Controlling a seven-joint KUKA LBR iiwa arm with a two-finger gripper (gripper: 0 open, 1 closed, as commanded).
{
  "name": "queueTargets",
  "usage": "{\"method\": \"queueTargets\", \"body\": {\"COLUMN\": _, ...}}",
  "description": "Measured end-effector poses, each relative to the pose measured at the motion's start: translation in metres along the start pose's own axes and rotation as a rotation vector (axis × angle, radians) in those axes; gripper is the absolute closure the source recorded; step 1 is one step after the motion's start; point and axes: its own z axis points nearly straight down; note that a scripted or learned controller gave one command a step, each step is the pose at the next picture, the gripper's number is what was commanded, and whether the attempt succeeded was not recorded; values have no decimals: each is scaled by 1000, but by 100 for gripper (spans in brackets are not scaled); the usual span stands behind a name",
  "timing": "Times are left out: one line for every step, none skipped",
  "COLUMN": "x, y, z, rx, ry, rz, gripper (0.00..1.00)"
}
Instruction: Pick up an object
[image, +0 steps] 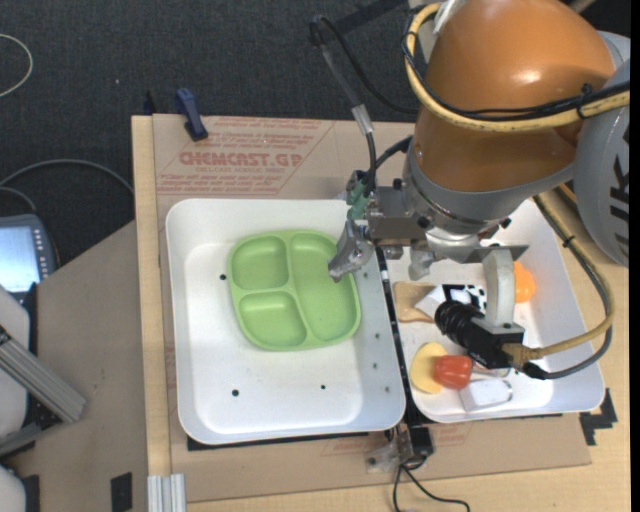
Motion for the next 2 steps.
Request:
{"method": "queueTargets", "body": {"x": 0, "y": 2, "z": -20, "rx": -21, "ry": 7, "rz": -1, "gripper": 100}}
{"method": "queueTargets", "body": {"x": -29, "y": 24, "z": 47, "rx": -10, "ry": 3, "rz": 3, "gripper": 100}}
